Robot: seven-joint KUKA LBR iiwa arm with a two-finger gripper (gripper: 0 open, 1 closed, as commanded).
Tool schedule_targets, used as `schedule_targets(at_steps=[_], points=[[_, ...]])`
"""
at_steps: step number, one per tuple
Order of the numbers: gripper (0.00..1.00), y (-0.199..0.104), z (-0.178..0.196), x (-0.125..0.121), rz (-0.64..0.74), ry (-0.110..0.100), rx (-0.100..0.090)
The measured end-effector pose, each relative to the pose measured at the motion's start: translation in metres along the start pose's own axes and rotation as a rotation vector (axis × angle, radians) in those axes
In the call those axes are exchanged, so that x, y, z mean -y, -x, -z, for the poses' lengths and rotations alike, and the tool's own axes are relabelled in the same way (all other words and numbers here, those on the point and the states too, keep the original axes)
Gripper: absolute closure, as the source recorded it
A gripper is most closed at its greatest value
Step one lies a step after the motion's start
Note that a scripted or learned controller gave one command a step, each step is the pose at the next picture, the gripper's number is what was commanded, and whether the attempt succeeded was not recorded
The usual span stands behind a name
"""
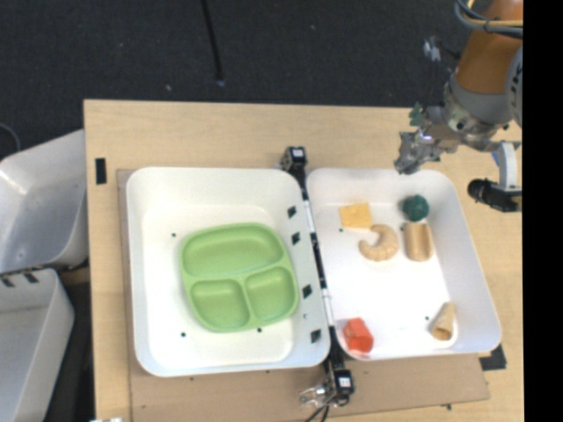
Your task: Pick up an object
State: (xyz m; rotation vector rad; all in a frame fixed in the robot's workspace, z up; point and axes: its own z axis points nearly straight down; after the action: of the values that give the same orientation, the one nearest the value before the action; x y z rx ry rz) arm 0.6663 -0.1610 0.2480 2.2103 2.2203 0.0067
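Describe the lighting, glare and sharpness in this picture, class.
Camera view: even overhead light, with the white bins washed out to near glare; soft, short shadows under the croissant and tray; the gripper looks slightly blurred; the background is dark.

In the right-hand bin [466, 262] before me lie six small things I might pick. A flat yellow square [355, 215] lies toward the far left of the bin floor. Near its right, by the far wall, sits a dark green ball [415, 207]. Just below that, a tan cylinder [417, 241] lies lengthwise, close beside a pale curved croissant-like piece [380, 243] whose open side faces down-left. Well apart, a tan cone-like piece [442, 321] lies tilted near the near right corner, and a red-orange block [357, 336] rests at the near left corner.
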Motion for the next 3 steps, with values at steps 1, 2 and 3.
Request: schedule_targets(at_steps=[1, 2, 3], points=[[1.0, 0.001, 0.05, -0.001, 0.0, -0.003, -0.001], [1.0, -0.05, 0.053, 0.013, 0.001, -0.008, -0.003], [1.0, -0.101, 0.034, 0.027, 0.0, -0.01, -0.003]])
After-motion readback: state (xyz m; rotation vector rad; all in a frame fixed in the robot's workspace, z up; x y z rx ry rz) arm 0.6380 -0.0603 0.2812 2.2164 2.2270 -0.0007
